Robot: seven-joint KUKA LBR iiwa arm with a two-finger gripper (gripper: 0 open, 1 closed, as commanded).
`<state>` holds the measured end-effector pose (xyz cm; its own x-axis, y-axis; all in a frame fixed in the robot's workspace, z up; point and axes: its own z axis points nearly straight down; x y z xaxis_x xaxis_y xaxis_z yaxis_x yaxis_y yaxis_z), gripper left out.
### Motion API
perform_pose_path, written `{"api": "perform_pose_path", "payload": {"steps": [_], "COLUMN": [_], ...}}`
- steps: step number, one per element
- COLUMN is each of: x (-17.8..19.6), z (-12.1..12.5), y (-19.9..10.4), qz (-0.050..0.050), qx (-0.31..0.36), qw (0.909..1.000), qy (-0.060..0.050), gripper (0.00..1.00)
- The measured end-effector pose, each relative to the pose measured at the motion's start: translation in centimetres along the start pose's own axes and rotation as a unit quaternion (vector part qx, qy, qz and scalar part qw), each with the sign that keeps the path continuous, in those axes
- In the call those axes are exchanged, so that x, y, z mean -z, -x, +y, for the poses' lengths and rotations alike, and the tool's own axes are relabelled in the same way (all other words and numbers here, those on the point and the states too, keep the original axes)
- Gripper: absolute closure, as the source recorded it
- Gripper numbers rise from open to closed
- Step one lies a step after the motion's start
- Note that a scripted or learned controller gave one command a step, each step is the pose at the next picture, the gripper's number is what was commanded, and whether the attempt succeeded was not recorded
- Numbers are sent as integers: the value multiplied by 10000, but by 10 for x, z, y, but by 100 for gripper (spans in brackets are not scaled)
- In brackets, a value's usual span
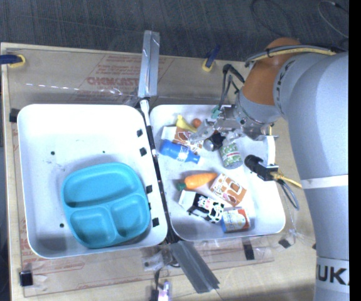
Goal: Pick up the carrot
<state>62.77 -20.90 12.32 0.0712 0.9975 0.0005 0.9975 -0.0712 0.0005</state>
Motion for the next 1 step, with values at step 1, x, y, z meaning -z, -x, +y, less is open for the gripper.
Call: {"api": "perform_pose_path", "payload": {"steps": [1], "x": [-32], "z": [-69], "y": [-29], "qz": [-2], "qx": [-417], "qw": [9991], "qy": [-26], "gripper": [0]}}
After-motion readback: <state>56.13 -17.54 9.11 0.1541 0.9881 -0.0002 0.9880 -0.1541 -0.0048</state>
